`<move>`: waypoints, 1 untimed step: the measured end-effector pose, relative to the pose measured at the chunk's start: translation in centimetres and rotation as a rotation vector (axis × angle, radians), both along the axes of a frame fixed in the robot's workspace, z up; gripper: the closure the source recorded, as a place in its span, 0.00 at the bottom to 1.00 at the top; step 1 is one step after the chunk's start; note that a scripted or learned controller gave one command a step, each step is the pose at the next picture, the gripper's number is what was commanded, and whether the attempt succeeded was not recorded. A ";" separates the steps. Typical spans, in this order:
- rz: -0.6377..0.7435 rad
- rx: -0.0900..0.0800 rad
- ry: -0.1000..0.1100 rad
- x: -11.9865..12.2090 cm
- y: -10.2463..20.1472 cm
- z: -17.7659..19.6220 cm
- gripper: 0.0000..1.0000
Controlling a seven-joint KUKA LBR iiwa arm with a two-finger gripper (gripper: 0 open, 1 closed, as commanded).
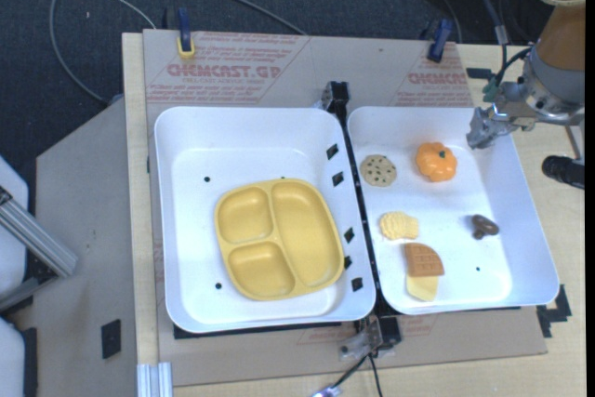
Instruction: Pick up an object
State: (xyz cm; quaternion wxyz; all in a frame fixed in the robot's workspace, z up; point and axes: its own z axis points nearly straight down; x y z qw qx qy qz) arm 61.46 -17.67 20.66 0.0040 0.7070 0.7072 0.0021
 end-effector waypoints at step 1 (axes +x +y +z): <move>0.001 0.002 0.005 0.1 0.0 1.1 1.00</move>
